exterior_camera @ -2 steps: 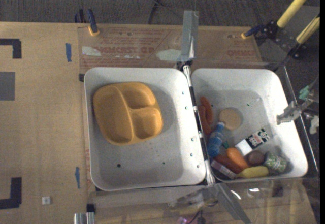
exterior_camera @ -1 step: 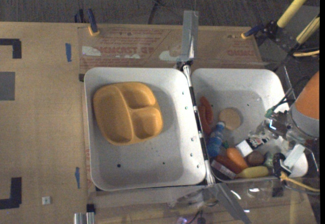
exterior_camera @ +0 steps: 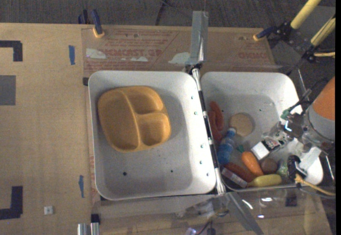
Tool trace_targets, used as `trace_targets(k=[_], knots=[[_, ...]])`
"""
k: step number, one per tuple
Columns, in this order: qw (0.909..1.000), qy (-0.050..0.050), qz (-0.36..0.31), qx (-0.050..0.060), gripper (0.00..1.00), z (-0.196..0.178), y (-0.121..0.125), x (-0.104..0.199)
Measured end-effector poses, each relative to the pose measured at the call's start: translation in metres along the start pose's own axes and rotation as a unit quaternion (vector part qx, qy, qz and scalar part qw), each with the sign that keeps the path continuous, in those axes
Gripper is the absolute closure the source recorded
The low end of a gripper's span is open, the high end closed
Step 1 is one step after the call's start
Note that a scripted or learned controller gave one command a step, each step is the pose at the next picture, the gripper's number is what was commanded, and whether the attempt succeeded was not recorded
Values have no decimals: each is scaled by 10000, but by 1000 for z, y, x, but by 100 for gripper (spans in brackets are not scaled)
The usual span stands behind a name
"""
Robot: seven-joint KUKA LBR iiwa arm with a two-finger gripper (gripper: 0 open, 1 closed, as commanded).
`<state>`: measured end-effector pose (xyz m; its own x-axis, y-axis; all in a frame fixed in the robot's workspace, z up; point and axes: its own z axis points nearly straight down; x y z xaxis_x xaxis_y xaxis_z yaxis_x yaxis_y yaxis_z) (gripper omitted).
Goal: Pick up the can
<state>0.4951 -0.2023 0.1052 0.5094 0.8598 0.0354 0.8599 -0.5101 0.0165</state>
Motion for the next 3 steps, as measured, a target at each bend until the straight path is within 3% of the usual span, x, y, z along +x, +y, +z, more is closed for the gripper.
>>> trace_targets(k=[1,2,3], knots=[[9973,-108,713,113,0,21,65,47],[9973,-137,710,87,100,11,67,44],[9908,-190,1335,60,100,-105,110,71]])
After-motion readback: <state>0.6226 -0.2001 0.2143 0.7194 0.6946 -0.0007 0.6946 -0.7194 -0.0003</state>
